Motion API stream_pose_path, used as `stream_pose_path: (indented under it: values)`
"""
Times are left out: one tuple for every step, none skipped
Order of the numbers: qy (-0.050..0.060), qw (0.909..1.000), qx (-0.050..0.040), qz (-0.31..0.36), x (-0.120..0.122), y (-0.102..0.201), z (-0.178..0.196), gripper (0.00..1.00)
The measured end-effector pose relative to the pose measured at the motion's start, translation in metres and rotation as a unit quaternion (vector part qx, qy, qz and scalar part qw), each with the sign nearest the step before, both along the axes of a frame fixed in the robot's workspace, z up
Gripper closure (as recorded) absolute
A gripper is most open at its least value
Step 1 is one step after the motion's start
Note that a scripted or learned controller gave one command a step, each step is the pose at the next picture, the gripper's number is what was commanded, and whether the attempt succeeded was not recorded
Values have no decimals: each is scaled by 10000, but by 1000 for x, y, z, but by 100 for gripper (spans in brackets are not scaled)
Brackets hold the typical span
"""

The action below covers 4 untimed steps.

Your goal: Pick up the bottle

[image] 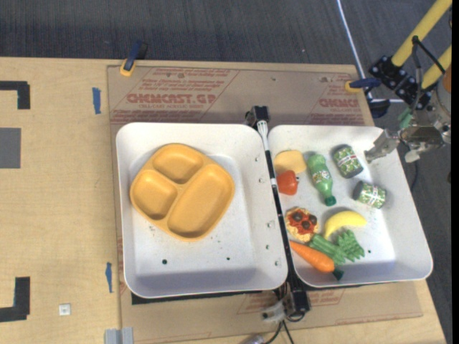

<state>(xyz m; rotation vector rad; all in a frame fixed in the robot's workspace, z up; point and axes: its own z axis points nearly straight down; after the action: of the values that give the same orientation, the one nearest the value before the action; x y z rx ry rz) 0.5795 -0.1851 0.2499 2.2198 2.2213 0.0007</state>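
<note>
Dark carpet lies behind the table (57, 192), whose pale wooden top carries a cardboard sheet (215, 92) and two shallow white bins side by side. With the green bottle (320, 178) as landmark: it lies on its side in the right bin (409, 256), toward that bin's far half. Just to its left sit a yellow wedge (289, 160) and a red tomato-like piece (287, 183); to its right, two small green cans (348, 160), apart from it. Below it lie a pastry with berries (301, 222), a banana (344, 222) and a carrot (313, 256). Far to its left, the left bin (143, 264) holds a yellow divided tray (182, 190).

Its long axis runs from far-left to near-right, the cap end seemingly nearer the camera. It looks like a light, rigid, smooth plastic toy, likely to roll or slip; gripping across the labelled middle, jaws square to the axis, seems safest.

The tool (378, 147) hovers at the bin's far-right rim, well right of the bottle, holding nothing visible; whether it is wide or narrow I cannot tell.
</note>
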Motion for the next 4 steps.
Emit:
stream_pose_path:
  values:
    - [-84,9993,-24,-358,32,27,-143,0]
    - [-5,9863,-1,-1651,27,34,-154,0]
    - [-19,9632,8,-2687,46,92,-163,0]
    - [9,8664,6,-4994,60,144,-62,0]
